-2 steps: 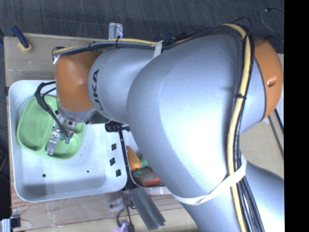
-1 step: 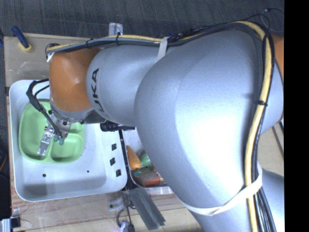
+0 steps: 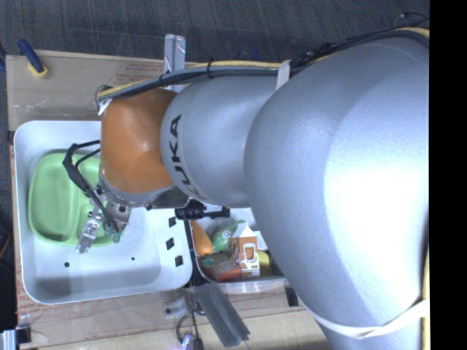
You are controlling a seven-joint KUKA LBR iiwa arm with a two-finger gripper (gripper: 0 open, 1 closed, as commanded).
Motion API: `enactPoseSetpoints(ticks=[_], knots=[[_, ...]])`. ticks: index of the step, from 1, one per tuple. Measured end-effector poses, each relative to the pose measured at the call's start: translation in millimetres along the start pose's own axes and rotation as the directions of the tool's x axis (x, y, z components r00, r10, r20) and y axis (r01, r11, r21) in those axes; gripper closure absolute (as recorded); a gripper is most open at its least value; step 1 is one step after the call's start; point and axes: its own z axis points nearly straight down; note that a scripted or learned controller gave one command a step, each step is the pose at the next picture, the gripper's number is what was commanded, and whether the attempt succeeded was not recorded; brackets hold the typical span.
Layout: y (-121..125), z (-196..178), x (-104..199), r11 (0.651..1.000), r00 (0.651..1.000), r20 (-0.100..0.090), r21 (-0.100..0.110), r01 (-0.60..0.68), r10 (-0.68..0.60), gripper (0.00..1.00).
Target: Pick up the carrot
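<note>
Most of my view is taken up by the arm, whose grey bulk reaches in from the right and covers nearly all of the right bin; I can see just a narrow slice of that bin near its left wall. In that slice the carrot lies as a short orange shape, with its far end tucked under the arm, so I cannot make out its full length. Just right of it sit a green packet, a small orange and white carton and something red, all crowded together and partly cut off by the arm. The orange band hangs over the far right part of the left bin, and below it the gripper points down toward a green bowl lying on that bin's left side. The gripper tips sit at the bowl's near right edge, but they are small and blurred against the green, and I cannot tell whether the gripper is released, clenched or grasping anything. I see nothing that I can clearly pick out between its tips. Black cable loops from the wrist across the bowl. The carrot is well apart from the gripper, in the other bin.
</note>
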Motion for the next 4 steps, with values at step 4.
enactPoseSetpoints(ticks=[4], knots=[[45,25,-35,0.464,0.464,0.003,0.000,0.886,-0.886,0.00]])
